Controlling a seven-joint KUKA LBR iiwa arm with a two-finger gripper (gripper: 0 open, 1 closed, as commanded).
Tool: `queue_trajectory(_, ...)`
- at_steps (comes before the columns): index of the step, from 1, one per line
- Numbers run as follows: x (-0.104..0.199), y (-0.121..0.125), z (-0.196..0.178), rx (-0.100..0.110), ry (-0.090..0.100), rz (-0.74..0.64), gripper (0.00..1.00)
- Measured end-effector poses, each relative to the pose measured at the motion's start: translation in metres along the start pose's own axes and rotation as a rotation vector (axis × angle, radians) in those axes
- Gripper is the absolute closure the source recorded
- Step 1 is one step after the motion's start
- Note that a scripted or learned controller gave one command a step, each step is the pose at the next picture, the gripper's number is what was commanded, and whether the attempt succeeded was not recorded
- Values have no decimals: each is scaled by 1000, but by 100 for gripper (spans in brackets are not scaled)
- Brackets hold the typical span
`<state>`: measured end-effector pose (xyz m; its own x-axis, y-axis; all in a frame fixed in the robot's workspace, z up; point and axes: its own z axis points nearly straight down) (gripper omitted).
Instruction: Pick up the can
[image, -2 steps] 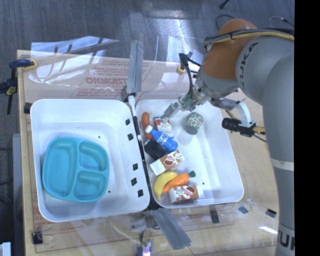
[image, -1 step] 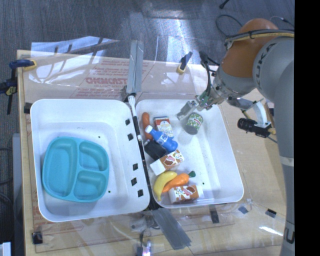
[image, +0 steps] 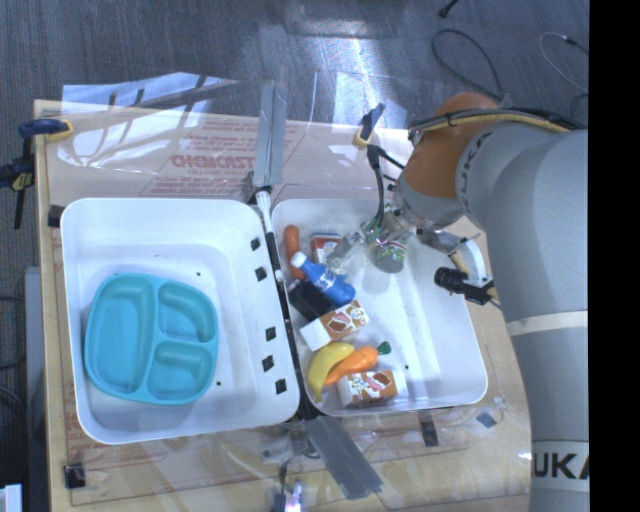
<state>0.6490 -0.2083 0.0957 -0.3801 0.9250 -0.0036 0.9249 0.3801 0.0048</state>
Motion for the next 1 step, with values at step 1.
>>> queue_trajectory(1,7,-18,1,2,1,-24,0)
